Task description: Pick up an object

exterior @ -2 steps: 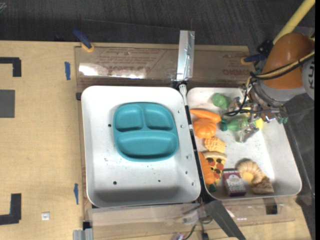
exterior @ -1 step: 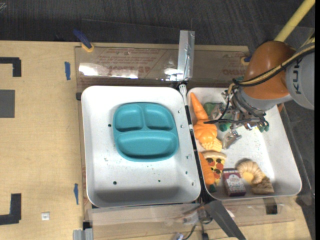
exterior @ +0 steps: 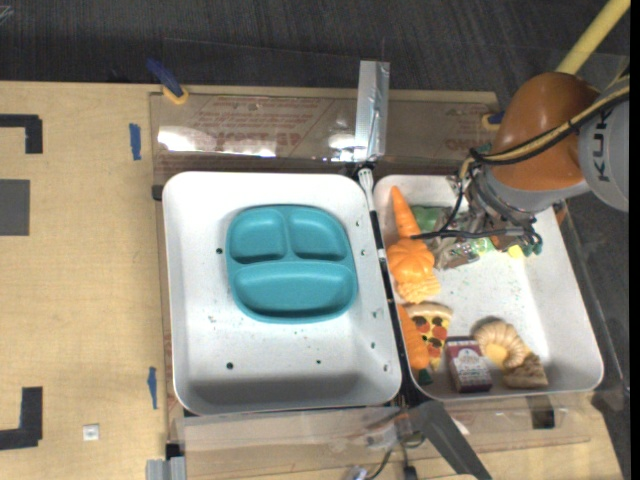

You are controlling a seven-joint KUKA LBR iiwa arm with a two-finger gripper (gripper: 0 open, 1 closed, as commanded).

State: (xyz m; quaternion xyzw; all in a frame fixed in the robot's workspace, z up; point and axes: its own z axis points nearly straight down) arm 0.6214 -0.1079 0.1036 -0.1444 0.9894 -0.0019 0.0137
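In the right-hand shallow white plastic bin [exterior: 560, 298], we see several toy foods: an orange plastic carrot [exterior: 402, 213] at the upper left corner, a lumpy orange piece [exterior: 412, 265] just below it, a pizza slice toy [exterior: 428, 326], a small dark red box [exterior: 467, 364] and a beige ridged croissant toy [exterior: 503, 343] near the bottom edge. The hand [exterior: 472, 248] hangs over the bin's upper part, just right of the carrot; we cannot tell its state. We judge a clean pick needs a centred, vertical descent on one isolated item, away from the bin wall. The left white bin [exterior: 190, 298] holds a teal divided plate [exterior: 291, 261].
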